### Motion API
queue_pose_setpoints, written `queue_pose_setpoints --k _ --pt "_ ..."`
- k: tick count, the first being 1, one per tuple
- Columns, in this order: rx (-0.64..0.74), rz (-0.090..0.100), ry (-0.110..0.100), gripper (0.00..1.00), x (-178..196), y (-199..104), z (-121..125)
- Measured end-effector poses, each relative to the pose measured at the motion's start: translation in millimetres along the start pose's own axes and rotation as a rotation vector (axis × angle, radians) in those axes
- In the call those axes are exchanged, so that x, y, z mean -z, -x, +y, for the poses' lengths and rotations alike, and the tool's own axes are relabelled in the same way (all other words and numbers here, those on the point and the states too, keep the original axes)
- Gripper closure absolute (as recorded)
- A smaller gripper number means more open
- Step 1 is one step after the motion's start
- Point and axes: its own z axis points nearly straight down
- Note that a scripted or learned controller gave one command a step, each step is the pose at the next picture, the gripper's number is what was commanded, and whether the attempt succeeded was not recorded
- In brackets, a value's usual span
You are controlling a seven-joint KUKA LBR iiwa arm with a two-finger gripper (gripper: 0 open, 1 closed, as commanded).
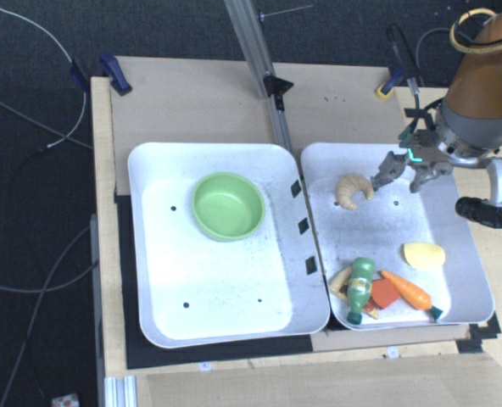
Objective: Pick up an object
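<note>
1. A pale wooden bench (192, 100) is sitting on dark carpet (30, 227), bearing two shallow white bins (225, 312).
2. The grey two-finger gripper (402, 174) is hovering, fingers spread apart (nothing between them), beside the beige toy croissant (351, 190) lying in the right bin.

The scene is evenly and brightly lit from above. Soft, short shadows are cast beneath the objects. Mild glare is seen on the white bins (149, 253). Slight softness is noticed throughout.
</note>
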Motion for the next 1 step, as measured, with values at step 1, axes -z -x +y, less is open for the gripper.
queue_pose_setpoints --k 1 --pt "0.001 -0.001 0.008 0.0 4.2 0.1 1.7"
